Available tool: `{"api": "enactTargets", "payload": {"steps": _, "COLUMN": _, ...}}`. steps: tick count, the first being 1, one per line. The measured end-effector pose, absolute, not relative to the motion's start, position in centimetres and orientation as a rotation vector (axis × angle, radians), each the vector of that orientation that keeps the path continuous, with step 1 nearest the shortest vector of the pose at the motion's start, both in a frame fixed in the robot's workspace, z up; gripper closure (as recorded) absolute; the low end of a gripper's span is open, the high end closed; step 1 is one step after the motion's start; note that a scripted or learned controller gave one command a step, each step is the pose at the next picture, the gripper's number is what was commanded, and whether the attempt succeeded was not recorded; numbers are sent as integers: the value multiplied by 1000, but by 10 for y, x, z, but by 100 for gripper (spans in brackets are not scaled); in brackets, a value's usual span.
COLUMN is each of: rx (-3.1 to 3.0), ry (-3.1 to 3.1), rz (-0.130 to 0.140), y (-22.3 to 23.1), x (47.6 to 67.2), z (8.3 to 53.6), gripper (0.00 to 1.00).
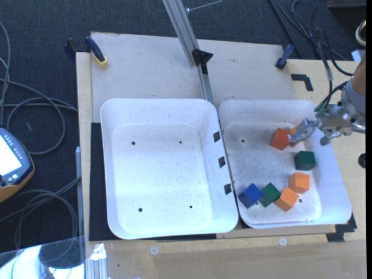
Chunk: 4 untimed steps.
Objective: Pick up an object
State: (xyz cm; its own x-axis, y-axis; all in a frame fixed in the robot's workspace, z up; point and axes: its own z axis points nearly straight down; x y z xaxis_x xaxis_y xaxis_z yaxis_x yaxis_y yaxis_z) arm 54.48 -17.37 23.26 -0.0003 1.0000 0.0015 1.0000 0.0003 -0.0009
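Blocks lie in the right bin: an orange-red block near the bin's upper right, a dark green block below it, and lower down a cluster of a blue block, a green block and two orange blocks close together. The gripper hangs just beside the orange-red block, on its right, a grey fingertip at the block's upper right edge; whether it touches cannot be told, nor how wide the claw stands. No block sits between the fingers. No writing can be read on the blocks or bins. The arm reaches in from the right edge, its wrist over the right bin's rim, the gripper pointing left and down. The left bin lies beside it.
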Motion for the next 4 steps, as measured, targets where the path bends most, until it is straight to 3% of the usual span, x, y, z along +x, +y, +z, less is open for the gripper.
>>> {"api": "enactTargets", "payload": {"steps": 1, "rx": -2216, "ry": -2227, "rz": -1, "y": -151, "x": 597, "z": 195, "gripper": 0}}
{"api": "enactTargets", "payload": {"steps": 2, "rx": -2218, "ry": -2216, "rz": 6, "y": -167, "x": 588, "z": 142, "gripper": 0}}
{"api": "enactTargets", "payload": {"steps": 3, "rx": -2229, "ry": -2236, "rz": -10, "y": -212, "x": 551, "z": 113, "gripper": 0}}
{"api": "enactTargets", "payload": {"steps": 4, "rx": -2233, "ry": -2239, "rz": -17, "y": -212, "x": 552, "z": 125, "gripper": 100}}
